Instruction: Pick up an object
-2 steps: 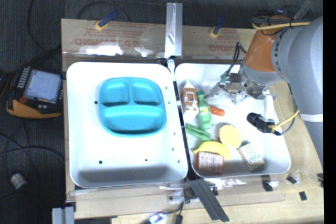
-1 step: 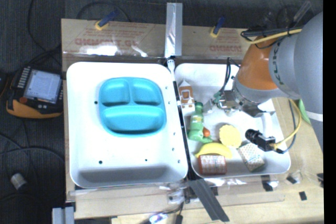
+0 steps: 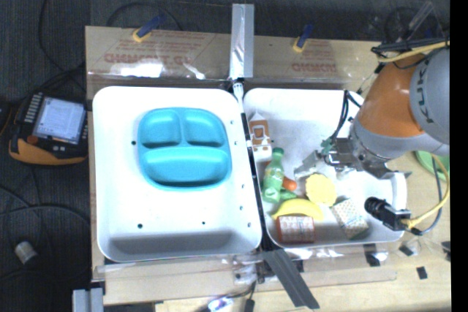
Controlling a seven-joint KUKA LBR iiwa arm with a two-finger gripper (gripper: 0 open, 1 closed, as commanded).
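The right white bin (image 3: 307, 109) holds several items along its left and front sides. A green bottle (image 3: 273, 177) lies by the divider, with a small brown-and-white carton (image 3: 257, 134) behind it. A round yellow piece (image 3: 320, 188) sits mid-bin. In front of it are a yellow fruit shape (image 3: 298, 208), a red-labelled can (image 3: 295, 229) and a small patterned box (image 3: 349, 218). My gripper (image 3: 333, 157) hangs low over the bin's right half, just behind the round yellow piece. Nothing shows held in it.
The left bin (image 3: 117, 230) carries a blue divided plate (image 3: 183, 146). The grey and orange arm (image 3: 395, 117) covers the right bin's right wall. Cables (image 3: 431, 208) trail off the bench at the right. A metal divider (image 3: 243, 40) stands behind the bins.
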